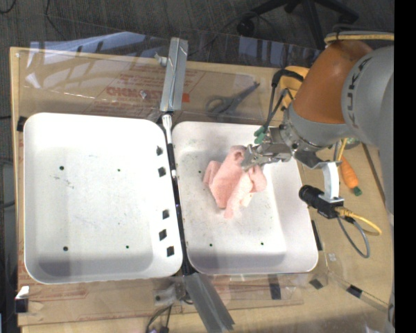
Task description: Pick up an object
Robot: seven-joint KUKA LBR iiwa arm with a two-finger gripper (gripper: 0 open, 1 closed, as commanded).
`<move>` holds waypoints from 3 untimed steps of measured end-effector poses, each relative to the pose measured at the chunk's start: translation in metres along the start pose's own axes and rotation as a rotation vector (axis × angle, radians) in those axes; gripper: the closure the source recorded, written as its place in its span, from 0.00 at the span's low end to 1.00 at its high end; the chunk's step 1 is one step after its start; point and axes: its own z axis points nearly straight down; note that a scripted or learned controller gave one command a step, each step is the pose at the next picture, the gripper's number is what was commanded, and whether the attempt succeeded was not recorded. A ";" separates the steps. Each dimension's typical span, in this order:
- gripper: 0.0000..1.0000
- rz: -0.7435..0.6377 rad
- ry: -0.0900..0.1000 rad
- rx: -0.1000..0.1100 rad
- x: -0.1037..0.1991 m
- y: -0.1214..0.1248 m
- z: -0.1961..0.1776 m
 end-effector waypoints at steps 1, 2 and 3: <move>0.00 -0.020 -0.001 0.000 0.043 0.012 0.101; 0.00 -0.079 0.000 -0.005 0.056 0.059 0.129; 0.00 -0.091 0.000 -0.004 0.030 0.076 0.128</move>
